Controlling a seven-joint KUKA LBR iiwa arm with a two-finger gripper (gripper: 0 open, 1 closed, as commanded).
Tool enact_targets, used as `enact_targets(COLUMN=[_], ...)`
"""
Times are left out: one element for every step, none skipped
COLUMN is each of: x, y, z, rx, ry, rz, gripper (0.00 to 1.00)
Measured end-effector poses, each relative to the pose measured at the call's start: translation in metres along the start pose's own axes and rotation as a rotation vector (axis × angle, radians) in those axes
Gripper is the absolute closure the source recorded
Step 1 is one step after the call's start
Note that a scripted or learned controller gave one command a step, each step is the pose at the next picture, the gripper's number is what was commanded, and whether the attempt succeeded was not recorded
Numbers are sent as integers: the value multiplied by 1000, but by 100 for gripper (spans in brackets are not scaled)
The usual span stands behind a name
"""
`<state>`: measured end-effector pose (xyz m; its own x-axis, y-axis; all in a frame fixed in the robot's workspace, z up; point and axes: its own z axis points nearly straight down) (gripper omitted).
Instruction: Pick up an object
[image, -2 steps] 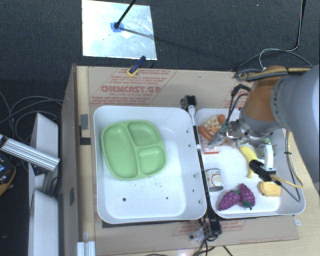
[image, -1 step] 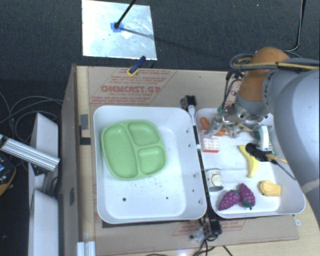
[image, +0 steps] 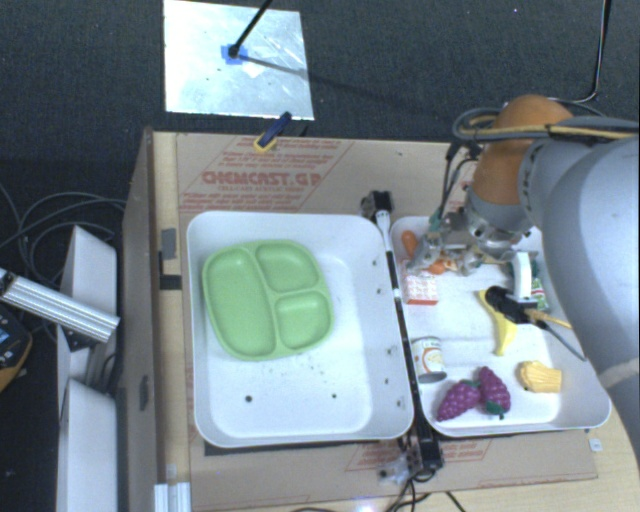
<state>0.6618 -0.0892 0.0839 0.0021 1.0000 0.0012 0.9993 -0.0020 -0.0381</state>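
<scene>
My gripper (image: 447, 250) is down in the far left part of the right bin (image: 575, 412), under the orange band of the wrist. It hovers over or touches a small orange piece (image: 440, 266), and I cannot tell which. An orange carrot-like piece (image: 411, 244) lies just left of it. Nearer the front lie a red and white packet (image: 421, 290), a small can (image: 428, 356), a purple grape bunch (image: 475, 393), a yellow corn piece (image: 540, 377) and a banana (image: 503, 318).
The left bin (image: 350, 405) holds a green divided plate (image: 267, 297). A white and green bottle (image: 525, 277) lies beside the arm at the right bin's far right. The grey arm covers the right bin's far right side. A black clamp (image: 379, 205) sits where the bins meet.
</scene>
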Motion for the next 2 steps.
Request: enact_targets(x=[3, 3], y=[4, 2], z=[-1, -12], rx=[-20, -8], ry=[-1, 1], rz=[0, -5], gripper=[0, 100])
